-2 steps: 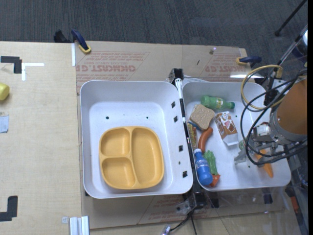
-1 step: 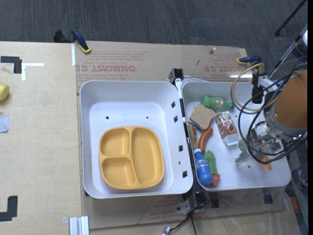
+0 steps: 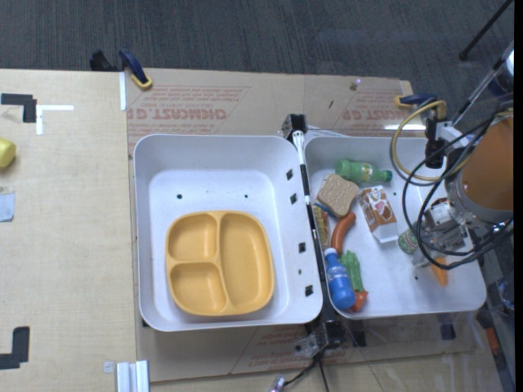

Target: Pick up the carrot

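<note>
An orange carrot [image 3: 441, 276] lies at the right end of the right bin [image 3: 392, 300], near its front corner. Only its tip shows, poking out from under the gripper [image 3: 431, 248]. The gripper hangs low directly over the carrot, below the arm's orange band [image 3: 490, 170], wrapped in cables. Its own body hides how it meets the carrot.
The right bin also holds a green bottle [image 3: 362, 171], a bread slice [image 3: 337, 193], a red-and-white carton [image 3: 378, 211], a reddish sausage [image 3: 341, 229], a blue bottle [image 3: 337, 278] and a green leafy toy [image 3: 352, 268]. A yellow divided plate [image 3: 219, 261] lies in the left bin [image 3: 163, 170].
</note>
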Tool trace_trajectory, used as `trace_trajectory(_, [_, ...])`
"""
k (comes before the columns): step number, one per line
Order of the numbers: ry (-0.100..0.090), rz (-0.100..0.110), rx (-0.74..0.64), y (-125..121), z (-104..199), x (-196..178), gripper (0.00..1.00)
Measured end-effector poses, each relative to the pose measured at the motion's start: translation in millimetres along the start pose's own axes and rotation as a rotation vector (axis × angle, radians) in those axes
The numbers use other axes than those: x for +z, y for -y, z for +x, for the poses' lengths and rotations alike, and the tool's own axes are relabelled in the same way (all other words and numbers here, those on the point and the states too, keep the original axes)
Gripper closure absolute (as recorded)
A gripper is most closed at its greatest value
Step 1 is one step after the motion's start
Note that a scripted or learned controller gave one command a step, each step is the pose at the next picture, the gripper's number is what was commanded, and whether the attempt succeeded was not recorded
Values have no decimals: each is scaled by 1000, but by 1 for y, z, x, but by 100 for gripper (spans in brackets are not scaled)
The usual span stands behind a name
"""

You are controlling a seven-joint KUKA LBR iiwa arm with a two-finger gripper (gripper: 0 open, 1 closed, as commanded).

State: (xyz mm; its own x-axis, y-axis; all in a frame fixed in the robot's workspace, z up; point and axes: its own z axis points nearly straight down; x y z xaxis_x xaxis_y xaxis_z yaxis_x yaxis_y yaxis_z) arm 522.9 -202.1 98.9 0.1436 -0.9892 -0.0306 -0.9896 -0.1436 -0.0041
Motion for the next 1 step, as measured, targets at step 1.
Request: trace_trajectory(1, [4, 5, 5, 2, -1, -9, 100])
